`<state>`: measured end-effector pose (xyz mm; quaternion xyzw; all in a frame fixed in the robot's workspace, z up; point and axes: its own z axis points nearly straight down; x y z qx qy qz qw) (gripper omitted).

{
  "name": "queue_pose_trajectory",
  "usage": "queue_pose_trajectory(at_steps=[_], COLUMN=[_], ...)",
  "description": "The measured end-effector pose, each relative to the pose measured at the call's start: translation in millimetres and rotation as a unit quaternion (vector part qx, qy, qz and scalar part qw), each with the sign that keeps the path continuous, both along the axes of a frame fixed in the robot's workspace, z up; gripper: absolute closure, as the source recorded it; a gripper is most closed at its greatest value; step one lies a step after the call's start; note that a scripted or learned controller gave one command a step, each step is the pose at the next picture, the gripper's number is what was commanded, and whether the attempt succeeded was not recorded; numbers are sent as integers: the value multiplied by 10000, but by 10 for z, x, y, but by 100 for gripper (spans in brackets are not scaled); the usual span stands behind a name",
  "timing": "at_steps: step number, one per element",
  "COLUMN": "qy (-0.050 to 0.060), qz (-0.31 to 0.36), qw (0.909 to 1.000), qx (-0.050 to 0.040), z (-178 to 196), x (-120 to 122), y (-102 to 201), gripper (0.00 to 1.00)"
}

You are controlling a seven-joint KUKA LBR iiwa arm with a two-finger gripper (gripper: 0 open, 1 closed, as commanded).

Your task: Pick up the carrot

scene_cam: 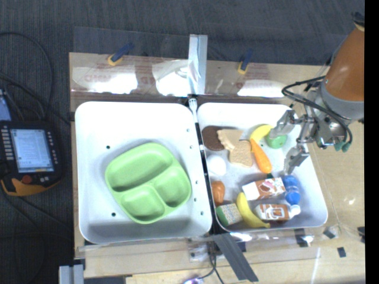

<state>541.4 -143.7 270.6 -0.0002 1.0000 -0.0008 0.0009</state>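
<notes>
We see the tapered orange carrot (260, 155) ungrasped in the right white bin (317, 185), the two-finger gripper (292, 141) beside it, jaws spread, empty.

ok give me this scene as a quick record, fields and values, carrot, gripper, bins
carrot: lying in the right bin, untouched, between a bread slice and a banana
gripper: over the right bin's right side, open, holding nothing
left bin: holds a green divided tray
task status: carrot not yet picked up

Arm (346, 70) reaching from right, gripper (291, 138) fingers spread apart
</notes>
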Motion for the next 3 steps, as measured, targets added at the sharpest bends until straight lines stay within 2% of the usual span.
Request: queue_pose_trajectory(at_steps=[1, 2, 3], qy=[49, -63, -148], qz=[-159, -185, -319], qw=[9999, 9998, 9994], qx=[8, -13, -25], z=[-973, -1605, -1743], x=[187, 326, 342], y=[-299, -87, 51], gripper=[0, 0, 0])
